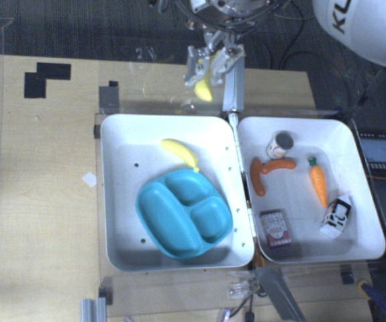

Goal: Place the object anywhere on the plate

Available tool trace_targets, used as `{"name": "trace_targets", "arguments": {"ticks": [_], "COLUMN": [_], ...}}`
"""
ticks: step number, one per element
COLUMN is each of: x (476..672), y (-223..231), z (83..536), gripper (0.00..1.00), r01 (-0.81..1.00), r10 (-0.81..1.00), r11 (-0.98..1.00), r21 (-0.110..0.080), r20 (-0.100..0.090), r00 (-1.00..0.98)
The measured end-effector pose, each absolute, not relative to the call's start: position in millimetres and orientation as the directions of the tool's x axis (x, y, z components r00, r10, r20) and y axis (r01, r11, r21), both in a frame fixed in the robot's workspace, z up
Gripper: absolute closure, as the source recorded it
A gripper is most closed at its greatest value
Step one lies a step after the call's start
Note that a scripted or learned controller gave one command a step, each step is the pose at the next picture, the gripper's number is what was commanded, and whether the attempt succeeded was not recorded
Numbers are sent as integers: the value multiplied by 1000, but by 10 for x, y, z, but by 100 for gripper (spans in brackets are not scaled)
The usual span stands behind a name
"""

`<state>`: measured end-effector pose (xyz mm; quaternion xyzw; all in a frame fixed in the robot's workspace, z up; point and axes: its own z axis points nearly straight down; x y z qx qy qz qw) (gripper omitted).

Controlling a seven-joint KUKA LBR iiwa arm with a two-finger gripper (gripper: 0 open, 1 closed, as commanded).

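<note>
Gripper (209,69) is clamped on a small yellow object (204,90) hanging between its fingers, above the far edge of the left bin; the blue plate (182,213) lies well below it toward the camera.

Just one camera here, fixed up above the surface (38,180), angled down a bit so both white bins (112,200) sit mid-frame, fairly close; the arm (360,12) pokes in from the top right.
</note>
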<state>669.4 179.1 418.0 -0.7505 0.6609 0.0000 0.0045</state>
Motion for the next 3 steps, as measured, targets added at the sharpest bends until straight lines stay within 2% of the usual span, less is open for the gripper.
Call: {"name": "trace_targets", "arguments": {"ticks": [1, 2, 3], "x": [6695, 6524, 6693], "y": [1974, 2012, 2174], "z": [4359, 4353, 4346], "gripper": [100, 100, 100], "r01": [-926, -903, -620], "r10": [-926, -903, -620], "r11": [-378, -429, -784], "r21": [-9, -6, -8], "r20": [-5, -4, -3], "r00": [378, 429, 784]}}
